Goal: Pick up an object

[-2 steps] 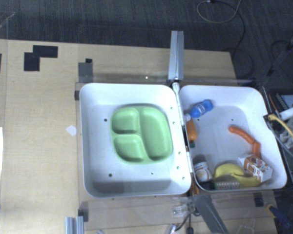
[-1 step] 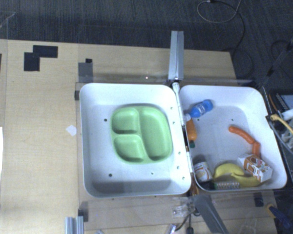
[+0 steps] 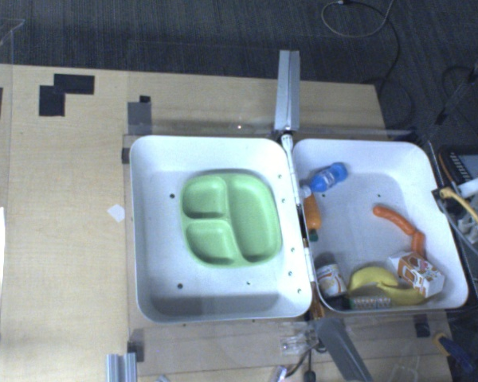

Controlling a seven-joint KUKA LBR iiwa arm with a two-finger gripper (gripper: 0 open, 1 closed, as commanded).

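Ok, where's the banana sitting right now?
In the camera view, the banana lies along the near edge of the right bin, between the small can on its left and the juice carton on its right.

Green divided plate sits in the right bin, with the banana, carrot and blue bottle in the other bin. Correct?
Not quite. The camera view shows the green divided plate in the left bin. The banana, carrot and blue bottle are in the other bin, the right bin.
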